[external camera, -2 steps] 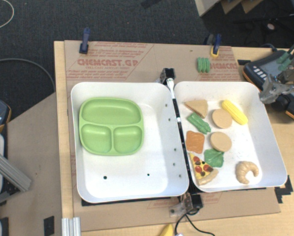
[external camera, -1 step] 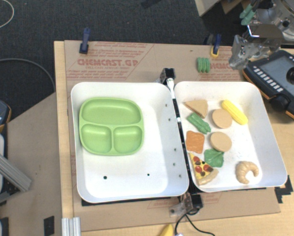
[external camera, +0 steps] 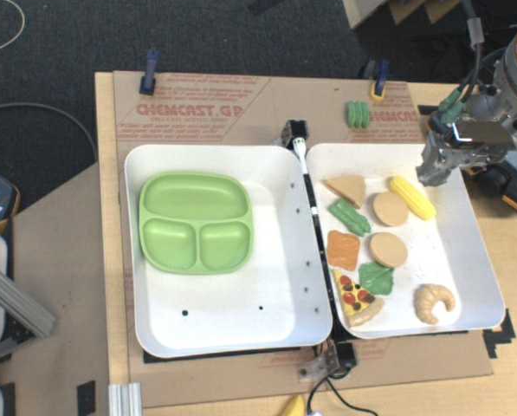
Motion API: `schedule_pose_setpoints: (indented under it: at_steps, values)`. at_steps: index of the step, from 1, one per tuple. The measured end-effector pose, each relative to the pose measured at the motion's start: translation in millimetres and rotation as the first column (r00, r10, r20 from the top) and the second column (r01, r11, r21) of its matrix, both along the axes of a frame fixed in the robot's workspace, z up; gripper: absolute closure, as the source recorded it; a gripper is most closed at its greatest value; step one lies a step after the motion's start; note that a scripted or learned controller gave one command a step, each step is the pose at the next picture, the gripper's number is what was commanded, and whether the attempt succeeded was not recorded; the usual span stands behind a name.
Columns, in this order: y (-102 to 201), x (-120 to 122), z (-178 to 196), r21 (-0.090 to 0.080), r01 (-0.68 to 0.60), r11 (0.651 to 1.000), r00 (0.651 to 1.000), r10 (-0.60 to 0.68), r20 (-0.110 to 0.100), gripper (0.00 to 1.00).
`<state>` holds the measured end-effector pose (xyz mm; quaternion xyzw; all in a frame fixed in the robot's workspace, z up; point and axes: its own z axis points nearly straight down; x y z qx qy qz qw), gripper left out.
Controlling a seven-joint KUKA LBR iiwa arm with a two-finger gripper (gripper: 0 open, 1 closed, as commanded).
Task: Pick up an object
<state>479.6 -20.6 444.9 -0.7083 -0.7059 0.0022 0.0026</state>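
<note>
The right bin [external camera: 474, 258] holds several toy foods. A yellow corn cob [external camera: 411, 197] lies near its far right corner, with a tan bread wedge [external camera: 346, 187], a green pod [external camera: 351, 217] and two round tan discs [external camera: 390, 209] [external camera: 388, 250] to its left. Nearer the front lie an orange square [external camera: 343, 250], a green leaf [external camera: 377, 277], a pizza slice [external camera: 356, 298] and a croissant [external camera: 435, 302]. My gripper [external camera: 433, 173] hangs over the bin's far right edge, just right of the corn and above it, and I see nothing in it.
The left bin [external camera: 275, 310] carries a green divided plate [external camera: 195, 222]. A small green toy [external camera: 358, 114] lies outside the bins on the cardboard behind the right bin. Blue clamps [external camera: 148, 71] [external camera: 380, 79] hold the cardboard's far edge.
</note>
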Motion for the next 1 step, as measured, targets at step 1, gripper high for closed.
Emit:
schedule_pose_setpoints:
  at_steps: [1]
  values:
    - [36.1, 19.6, -18.7, 0.0, -0.007, 1.0, 1.0, 0.007, 0.003, 1.0]
